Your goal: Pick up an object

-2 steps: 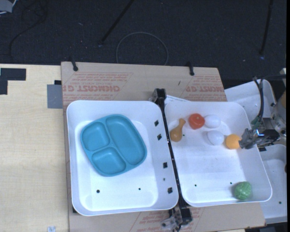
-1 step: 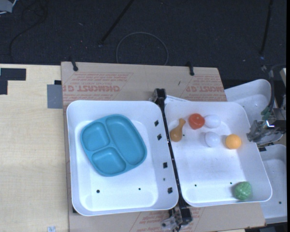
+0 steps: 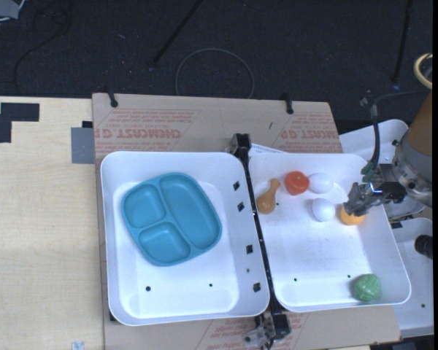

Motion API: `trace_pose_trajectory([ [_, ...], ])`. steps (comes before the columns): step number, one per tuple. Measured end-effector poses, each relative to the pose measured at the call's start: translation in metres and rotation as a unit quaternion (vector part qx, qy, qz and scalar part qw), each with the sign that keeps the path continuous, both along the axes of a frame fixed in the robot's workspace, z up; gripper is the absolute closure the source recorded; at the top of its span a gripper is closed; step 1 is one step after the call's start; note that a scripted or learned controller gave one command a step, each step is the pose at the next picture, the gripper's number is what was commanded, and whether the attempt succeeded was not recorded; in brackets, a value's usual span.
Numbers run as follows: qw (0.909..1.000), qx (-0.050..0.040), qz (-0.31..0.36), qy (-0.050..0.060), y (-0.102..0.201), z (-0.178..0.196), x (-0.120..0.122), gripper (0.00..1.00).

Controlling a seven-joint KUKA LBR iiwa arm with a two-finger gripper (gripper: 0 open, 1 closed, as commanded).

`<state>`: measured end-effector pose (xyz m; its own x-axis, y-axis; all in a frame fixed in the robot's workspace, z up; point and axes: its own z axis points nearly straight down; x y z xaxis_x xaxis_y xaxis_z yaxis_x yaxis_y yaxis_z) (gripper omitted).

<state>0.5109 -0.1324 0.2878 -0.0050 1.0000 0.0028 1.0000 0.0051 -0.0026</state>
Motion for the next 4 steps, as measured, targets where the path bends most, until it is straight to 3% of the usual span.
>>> trace_pose_trajectory([
  [2, 1.0, -0.0003, 0.0, 0.001, 0.113, -0.01, 0.01, 1.0],
  [4, 1.0, -0.0008, -0.001, 0.002, 0.204, -0.044, -0.004, 1.0],
])
